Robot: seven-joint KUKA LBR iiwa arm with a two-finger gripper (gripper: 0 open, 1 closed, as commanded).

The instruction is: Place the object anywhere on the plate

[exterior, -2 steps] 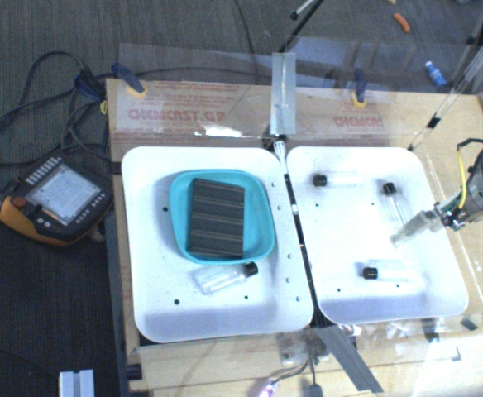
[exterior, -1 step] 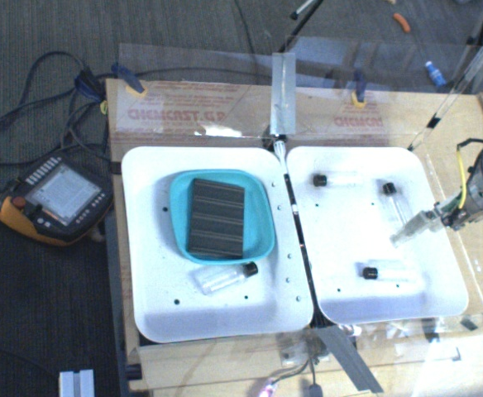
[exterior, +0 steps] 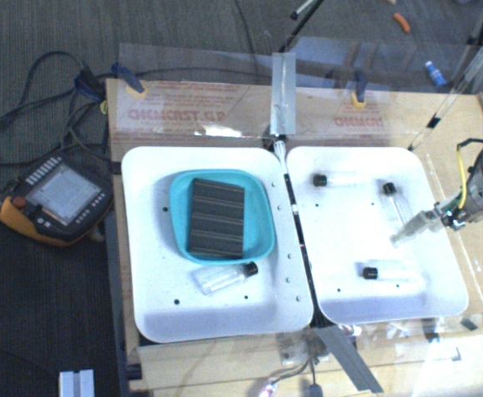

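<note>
Left bin [exterior: 142, 304]: blue plate [exterior: 262, 222] carrying a dark ribbed block [exterior: 217, 217], one clear vial [exterior: 223, 277] just below it. Right bin [exterior: 440, 296]: three vials, claw [exterior: 411, 230] low over them.

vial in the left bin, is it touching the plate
Cannot tell. In the camera view the vial lies right at the front rim of the plate, its black cap end meeting or overlapping the rim; no gap shows, but contact isn't plain.

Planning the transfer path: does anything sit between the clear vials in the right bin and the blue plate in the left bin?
Yes. The two raised rims where the white bins meet run between the black-capped clear vials and the blue square plate. A dark ribbed block covers most of the plate, leaving its edges free.
</note>
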